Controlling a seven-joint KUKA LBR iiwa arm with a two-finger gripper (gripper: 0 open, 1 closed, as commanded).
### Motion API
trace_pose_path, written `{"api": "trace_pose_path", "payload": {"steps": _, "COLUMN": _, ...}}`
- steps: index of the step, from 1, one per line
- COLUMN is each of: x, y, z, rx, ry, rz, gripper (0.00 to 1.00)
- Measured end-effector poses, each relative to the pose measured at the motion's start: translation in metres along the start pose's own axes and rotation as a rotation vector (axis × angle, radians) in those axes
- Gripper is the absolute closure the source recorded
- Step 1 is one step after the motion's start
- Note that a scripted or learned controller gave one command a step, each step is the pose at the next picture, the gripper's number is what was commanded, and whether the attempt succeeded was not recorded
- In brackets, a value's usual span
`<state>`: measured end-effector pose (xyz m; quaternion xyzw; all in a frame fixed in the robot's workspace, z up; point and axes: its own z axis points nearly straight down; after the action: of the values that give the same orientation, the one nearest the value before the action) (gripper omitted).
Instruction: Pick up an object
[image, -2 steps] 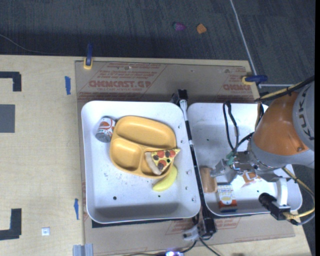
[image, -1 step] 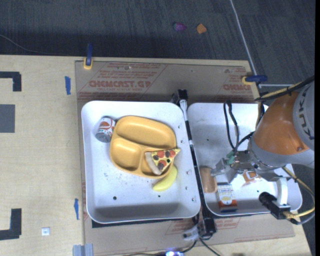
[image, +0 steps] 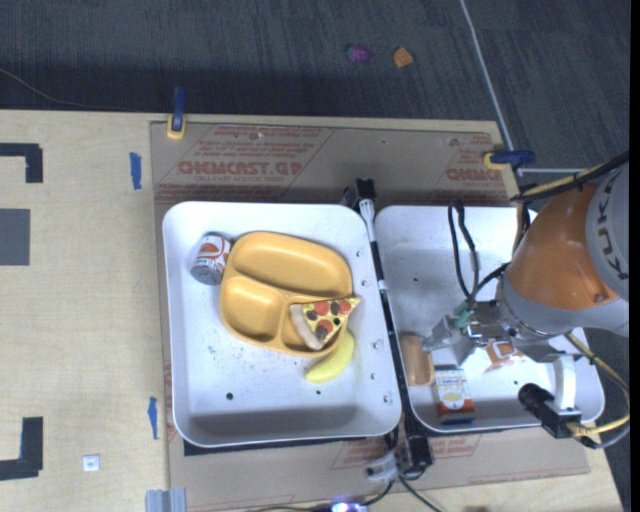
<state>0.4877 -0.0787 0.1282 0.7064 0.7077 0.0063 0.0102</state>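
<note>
Two white bins are seen side by side on the surface (image: 80, 330), and the divider between them is taken as the landmark. Left of the divider, in the left bin (image: 200, 400), a yellow sectioned tray (image: 275, 285) is placed near the middle. A toy pizza slice (image: 322, 320) is laid on the tray's corner nearest the divider, and a banana (image: 335, 362) is tucked against the tray's near edge, just below the slice. A small can (image: 209, 258) is lodged at the tray's far corner, away from the divider.

Right of the divider, in the right bin (image: 420, 240), a tan bread-like piece (image: 415, 360) is lying close to the divider, with a small red-and-white packet (image: 451, 390) just beside it. The tool (image: 470, 335) is positioned low over this bin, above and beside those two items. Whether its fingers are spread or closed cannot be told, and nothing can be seen gripped in it. The orange band (image: 560, 260) of the arm is seen further right.
</note>
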Motion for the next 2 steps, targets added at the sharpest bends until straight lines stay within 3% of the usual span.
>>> {"api": "trace_pose_path", "payload": {"steps": 2, "x": -0.0012, "y": 0.0005, "z": 0.0006, "rx": -0.003, "ry": -0.002, "rz": 0.000, "gripper": 0.00}}
